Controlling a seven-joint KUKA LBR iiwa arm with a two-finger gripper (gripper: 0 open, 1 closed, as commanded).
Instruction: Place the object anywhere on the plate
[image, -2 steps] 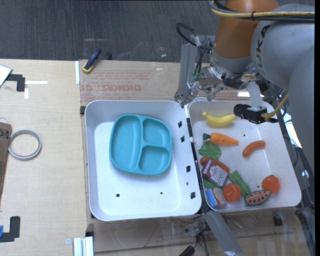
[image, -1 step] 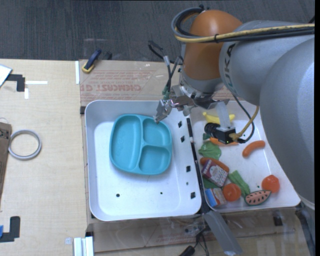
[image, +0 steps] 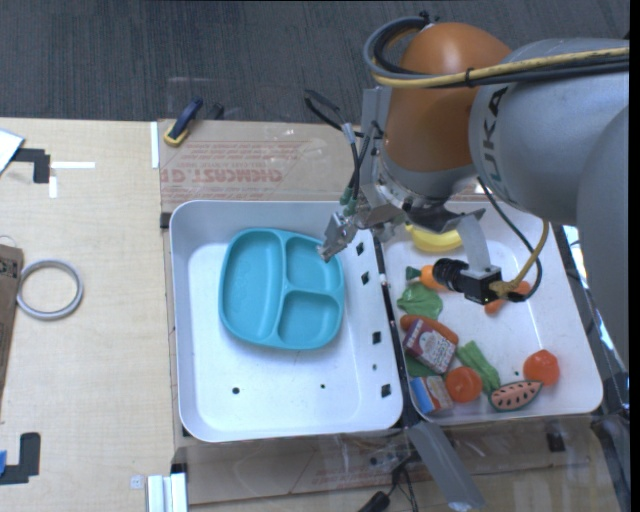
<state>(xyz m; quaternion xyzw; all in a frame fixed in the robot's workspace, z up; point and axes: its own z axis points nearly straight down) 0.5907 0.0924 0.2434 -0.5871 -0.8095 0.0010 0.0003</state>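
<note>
A blue divided plate (image: 280, 290) lies in the left white bin (image: 300, 410), toward its upper middle. My gripper (image: 333, 243) hangs over the plate's upper right corner, close to the wall between the two bins. I see nothing held in it. The food items lie in the right bin (image: 575, 395): a yellow banana (image: 436, 239) partly under the wrist, an orange carrot (image: 429, 273), a green leafy piece (image: 419, 299), a red packet (image: 431, 343) and two red tomatoes (image: 464, 384) (image: 541, 366).
A watermelon slice (image: 514, 395), a green vegetable (image: 479, 362) and a blue can (image: 426, 396) lie at the right bin's front. A tape ring (image: 47, 289) sits on the bench at the left. Cardboard (image: 250, 165) lies behind the bins.
</note>
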